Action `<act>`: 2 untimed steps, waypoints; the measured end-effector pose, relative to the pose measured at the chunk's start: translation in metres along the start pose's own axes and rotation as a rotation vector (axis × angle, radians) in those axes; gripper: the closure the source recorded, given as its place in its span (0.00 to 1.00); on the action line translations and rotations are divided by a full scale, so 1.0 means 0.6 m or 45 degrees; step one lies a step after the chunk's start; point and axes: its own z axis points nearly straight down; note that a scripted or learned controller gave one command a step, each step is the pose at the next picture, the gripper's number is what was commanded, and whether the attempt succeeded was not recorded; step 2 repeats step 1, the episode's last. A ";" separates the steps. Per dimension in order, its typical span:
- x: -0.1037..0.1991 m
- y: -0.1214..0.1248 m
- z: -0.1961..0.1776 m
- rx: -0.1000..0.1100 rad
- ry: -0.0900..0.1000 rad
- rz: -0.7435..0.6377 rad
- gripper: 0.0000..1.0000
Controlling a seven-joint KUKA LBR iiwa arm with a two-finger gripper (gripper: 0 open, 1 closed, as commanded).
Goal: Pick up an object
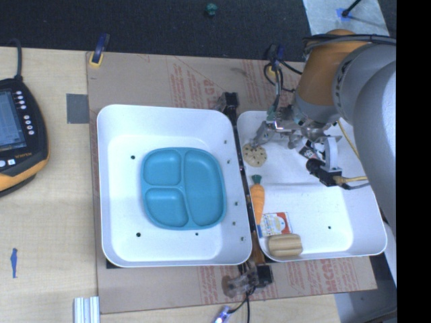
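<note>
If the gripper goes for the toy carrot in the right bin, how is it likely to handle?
The carrot looks like a rigid, tapered toy, so it would probably keep its shape but might slip along its narrowing body. It lies lengthwise by the right bin wall, which may crowd one finger. Being round, it could roll if nudged.

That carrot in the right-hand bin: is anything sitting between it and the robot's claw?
Nothing visible blocks it. The carrot lies by the right bin's left wall, with bare white floor between it and the gripper. A round tan disc sits just above the carrot, off to one side.
</note>
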 end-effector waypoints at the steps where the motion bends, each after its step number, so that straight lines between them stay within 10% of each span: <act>1: -0.002 0.000 0.000 -0.001 0.001 0.001 0.00; 2: -0.002 0.000 0.000 -0.001 0.001 0.001 0.00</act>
